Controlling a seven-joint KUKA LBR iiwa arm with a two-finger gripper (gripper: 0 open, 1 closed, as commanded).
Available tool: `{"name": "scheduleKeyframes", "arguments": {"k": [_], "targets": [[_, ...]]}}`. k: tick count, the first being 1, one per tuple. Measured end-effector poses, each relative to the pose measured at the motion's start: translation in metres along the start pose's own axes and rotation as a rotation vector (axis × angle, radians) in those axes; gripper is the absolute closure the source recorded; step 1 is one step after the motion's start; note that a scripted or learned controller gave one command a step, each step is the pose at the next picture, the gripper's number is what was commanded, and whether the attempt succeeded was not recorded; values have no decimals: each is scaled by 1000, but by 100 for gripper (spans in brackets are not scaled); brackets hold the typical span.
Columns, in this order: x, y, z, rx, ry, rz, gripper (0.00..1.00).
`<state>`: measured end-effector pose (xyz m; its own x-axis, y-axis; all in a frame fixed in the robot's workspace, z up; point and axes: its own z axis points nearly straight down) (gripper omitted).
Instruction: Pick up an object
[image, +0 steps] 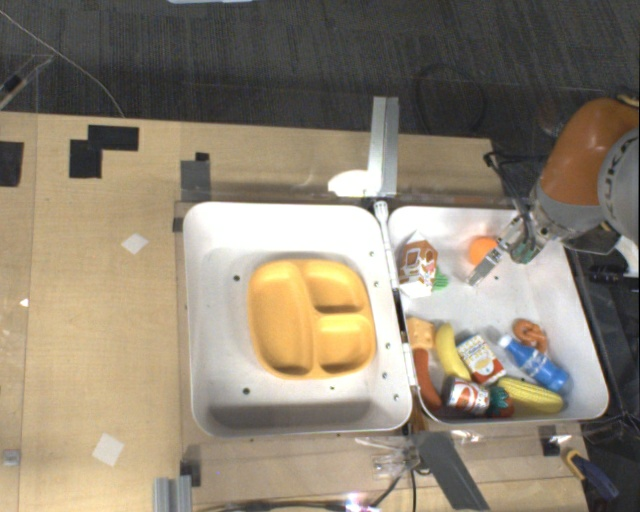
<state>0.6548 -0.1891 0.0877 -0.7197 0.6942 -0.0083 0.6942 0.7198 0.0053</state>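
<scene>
while nothing is lifted yet, the task is judged at approach stage only. left bin (200, 330) holds a yellow divided tray (310, 315), sitting centre, w/ bare floor round it. right bin (590, 350) holds the pickable items: small carton (418, 263) by the dividing wall, banana (449, 349), can (466, 397), corn cob (530, 394), blue bottle (535, 364), pretzel (529, 331), most packed along the near edge. orange ball (483, 246) lies upper centre, just beside the gripper (487, 266). jaws: cannot tell how far open; nothing seen between them. grasp and lift remain. open floor mid-bin; far wall close to the wrist.
</scene>
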Motion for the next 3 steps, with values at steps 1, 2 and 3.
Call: {"name": "scheduleKeyframes", "arguments": {"k": [1,2,3], "targets": [[19,10,0,1,2,382,0],[17,13,-15,-6,-8,375,100],[26,54,-130,-5,-1,825,100]]}}
